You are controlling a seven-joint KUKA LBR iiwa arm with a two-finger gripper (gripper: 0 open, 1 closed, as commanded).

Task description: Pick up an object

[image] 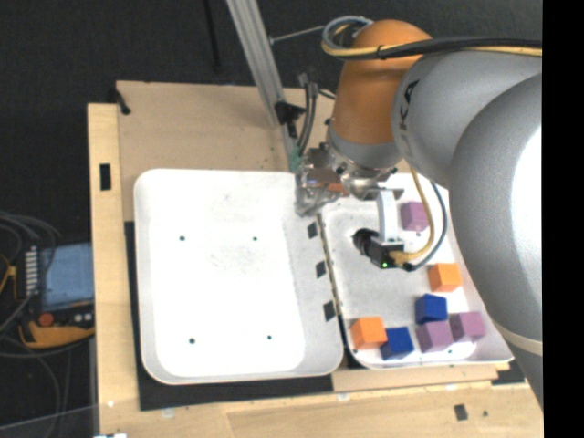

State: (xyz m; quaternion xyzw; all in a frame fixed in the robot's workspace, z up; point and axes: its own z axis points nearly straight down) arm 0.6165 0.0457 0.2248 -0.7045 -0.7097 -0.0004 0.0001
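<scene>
My gripper [312,192] hangs at the far end of the seam between the two bins, over the right bin's [339,272] upper left corner. Several small blocks lie in that bin. A purple block [413,215] sits just right of the wrist. An orange block [444,276] lies by the right wall. Along the near edge are an orange block [369,331], a blue block [397,342], a purple block [435,336], a blue block [431,308] and a purple block [470,325]. No block shows at the gripper's tip.
The left bin [146,245] is a white tray beside the right one. A slanted metal rail [255,44] rises behind the bins near the wrist. The big grey arm covers the right bin's far right side.
</scene>
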